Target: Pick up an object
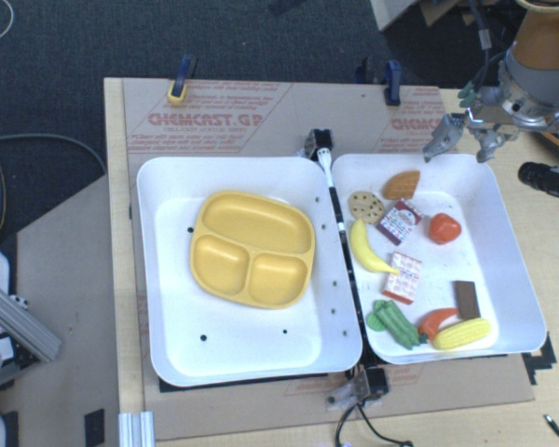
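My gripper [466, 142] hangs above the far edge of the right bin [512, 250], open, with nothing between its fingers. In that bin lie a brown bread roll [402, 183], a cookie [364, 204], a banana [363, 247], a red tomato [444, 227], two small red-and-white packets [398, 221] [404, 277], a brown chocolate bar [466, 298], a corn cob [462, 333], a red pepper [435, 319] and a green vegetable [393, 322]. The bread roll lies nearest the gripper, below and to its left.
The left bin [163, 277] holds a yellow divided plate [252, 249]. A black divider with a clip [320, 143] runs between the bins. Blue clamps [179, 79] [391, 81] sit at the bench's far edge.
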Controlling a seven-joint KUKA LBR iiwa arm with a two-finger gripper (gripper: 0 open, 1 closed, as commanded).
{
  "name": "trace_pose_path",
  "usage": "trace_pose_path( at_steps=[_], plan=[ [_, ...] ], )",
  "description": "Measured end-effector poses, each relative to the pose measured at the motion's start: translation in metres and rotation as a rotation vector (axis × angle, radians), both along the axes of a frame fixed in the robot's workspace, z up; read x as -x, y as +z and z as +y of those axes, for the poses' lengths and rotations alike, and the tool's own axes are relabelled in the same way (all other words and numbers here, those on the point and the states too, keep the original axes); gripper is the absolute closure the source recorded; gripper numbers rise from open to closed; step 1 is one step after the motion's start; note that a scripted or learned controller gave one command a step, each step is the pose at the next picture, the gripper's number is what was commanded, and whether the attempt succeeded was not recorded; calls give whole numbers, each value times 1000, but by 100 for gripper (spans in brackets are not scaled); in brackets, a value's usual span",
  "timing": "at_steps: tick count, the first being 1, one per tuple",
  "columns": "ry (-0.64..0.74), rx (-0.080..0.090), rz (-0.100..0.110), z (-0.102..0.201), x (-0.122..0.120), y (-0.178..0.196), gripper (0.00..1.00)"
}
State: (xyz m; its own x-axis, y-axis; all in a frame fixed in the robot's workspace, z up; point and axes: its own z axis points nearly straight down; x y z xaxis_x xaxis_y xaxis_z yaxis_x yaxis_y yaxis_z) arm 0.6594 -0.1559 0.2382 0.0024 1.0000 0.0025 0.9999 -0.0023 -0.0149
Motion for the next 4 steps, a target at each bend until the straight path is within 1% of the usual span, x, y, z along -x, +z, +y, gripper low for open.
trace_pose_path(
  at_steps=[1,3,4],
  plan=[
    [2,2,-12,0,-2,8,0],
    [1,1,-7,-5,2,-82,0],
    [3,1,-8,-6,0,-127,0]
  ],
)
